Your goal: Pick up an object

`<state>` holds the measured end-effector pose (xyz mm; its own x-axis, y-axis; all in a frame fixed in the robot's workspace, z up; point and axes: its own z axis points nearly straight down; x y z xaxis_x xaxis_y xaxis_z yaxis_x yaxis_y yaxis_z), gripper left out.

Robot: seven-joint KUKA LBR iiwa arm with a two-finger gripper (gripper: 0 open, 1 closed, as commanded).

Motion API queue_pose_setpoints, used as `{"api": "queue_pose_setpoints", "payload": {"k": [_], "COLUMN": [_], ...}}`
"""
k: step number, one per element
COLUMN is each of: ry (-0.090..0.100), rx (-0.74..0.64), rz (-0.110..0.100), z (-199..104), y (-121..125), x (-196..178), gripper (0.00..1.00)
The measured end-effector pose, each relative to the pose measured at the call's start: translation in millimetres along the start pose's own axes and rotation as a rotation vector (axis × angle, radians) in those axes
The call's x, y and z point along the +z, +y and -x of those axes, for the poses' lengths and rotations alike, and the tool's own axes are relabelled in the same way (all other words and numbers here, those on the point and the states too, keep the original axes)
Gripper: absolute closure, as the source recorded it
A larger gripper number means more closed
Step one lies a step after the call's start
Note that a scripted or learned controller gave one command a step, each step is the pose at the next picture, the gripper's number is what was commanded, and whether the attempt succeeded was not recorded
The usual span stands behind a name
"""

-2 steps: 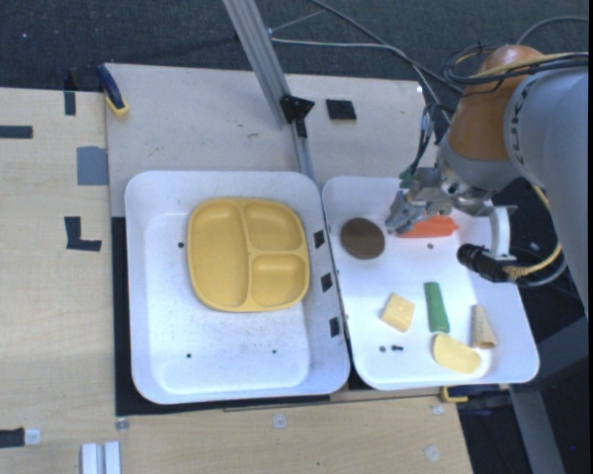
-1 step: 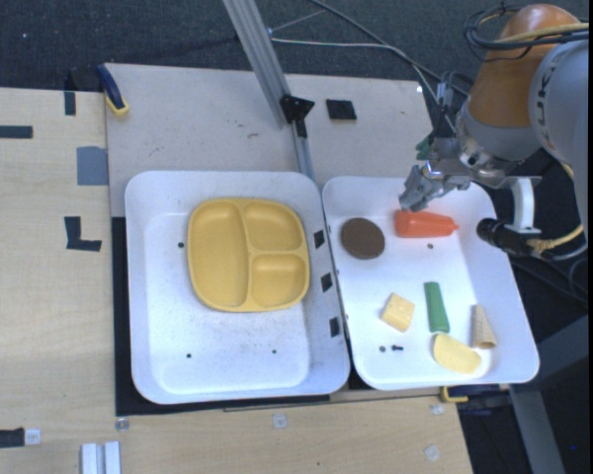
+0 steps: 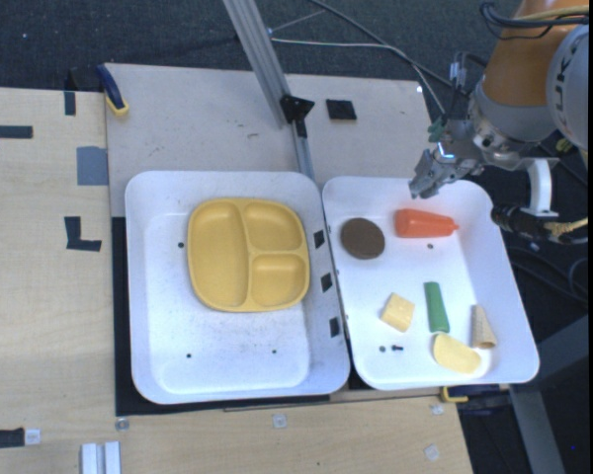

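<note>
Over the far edge of the right-hand shallow white bin point(image 3: 504, 294), the grey arm with its orange band point(image 3: 539, 42) reaches in from the right and ends in a two-finger gripper point(image 3: 430, 184) angled down and to the left. Its fingers hang just above the bin's rim; from this slanted view one cannot tell how they are set. Nothing is visible between them.

The nearest object is an orange carrot-shaped piece point(image 3: 425, 224), lying on its side inside the right bin, just below the fingers in the picture and apart from them. To the left of the carrot sits a round dark brown disc point(image 3: 362, 238), near the bin's left wall. Farther toward the near edge lie a pale yellow cube-like block point(image 3: 398, 312), a slim green stick point(image 3: 435, 306) standing lengthwise beside it, a tan cone-shaped piece point(image 3: 483, 327) to the right, and a yellow curved slice point(image 3: 457, 354) at the near right corner. Two tiny dark specks point(image 3: 391, 348) rest by the block.

The left-hand white bin point(image 3: 158, 294) holds a yellow plastic divided plate point(image 3: 248, 254) with three compartments, lying flat in its far half. Both bins rest side by side, touching, on the pale wooden surface point(image 3: 40, 294). A grey metal rail point(image 3: 262, 52) slants across the far part of that surface.
</note>
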<state>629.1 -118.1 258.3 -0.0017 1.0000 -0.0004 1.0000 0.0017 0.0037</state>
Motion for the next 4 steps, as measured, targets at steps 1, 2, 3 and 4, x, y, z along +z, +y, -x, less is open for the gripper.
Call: {"api": "queue_pose_setpoints", "payload": {"k": [1, 2, 3, 4], "ry": [0.001, 0.002, 0.002, 0.002], "rx": [-0.004, -0.005, -0.005, -0.005], "rz": [-0.006, -0.005, -0.006, -0.007], "z": [-50.9, -105.3, -159.3, -209.6], "y": [-7.0, -19.3, -27.9, -55.4], "x": [11.9, 7.5, 13.0, 11.0], "gripper": [1.00, 1.00, 1.00, 1.00]}}
